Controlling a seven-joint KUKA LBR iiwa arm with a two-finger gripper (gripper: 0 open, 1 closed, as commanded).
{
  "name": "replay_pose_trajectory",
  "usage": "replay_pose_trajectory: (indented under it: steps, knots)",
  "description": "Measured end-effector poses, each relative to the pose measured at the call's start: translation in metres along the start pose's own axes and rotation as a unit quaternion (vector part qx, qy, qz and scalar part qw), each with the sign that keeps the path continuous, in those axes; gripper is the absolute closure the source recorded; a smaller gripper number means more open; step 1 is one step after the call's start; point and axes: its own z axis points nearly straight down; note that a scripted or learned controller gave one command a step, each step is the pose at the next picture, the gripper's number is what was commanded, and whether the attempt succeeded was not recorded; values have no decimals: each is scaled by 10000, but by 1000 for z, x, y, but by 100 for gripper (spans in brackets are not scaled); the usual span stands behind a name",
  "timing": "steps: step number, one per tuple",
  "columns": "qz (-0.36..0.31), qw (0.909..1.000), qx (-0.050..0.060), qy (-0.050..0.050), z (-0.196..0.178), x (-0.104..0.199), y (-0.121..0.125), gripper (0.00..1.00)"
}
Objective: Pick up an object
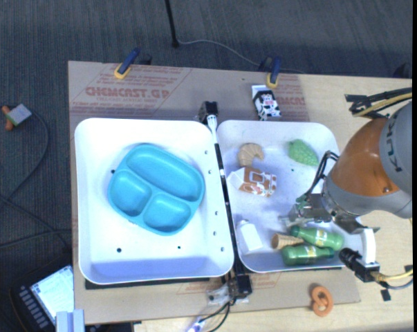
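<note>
The right bin (277,125) holds several items: a tan croissant-shaped piece (249,153), a green leafy toy (303,152), an orange and white wrapped snack (256,182), a white block (249,236), a small cone (284,241) and two green bottles (320,237) (305,254) lying on their sides. My gripper (306,214) hangs low in the bin's front right part, just above the upper bottle and right of the cone. The wrist and orange band (360,166) cover the bin's right side.
The left bin (84,185) carries a blue divided plate (156,187). An orange ring-shaped toy (321,299) lies on the bench in front of the right bin. A black and white figure (266,104) and two clamps (128,62) (272,71) sit along the back edge.
</note>
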Motion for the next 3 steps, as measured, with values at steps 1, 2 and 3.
replay_pose_trajectory:
  steps: [1,2,3]
  knots:
    - [-10,10000,37,18,-74,-16,8,100]
    - [-19,10000,44,25,-81,12,57,100]
    - [-16,10000,47,22,-81,12,57,0]
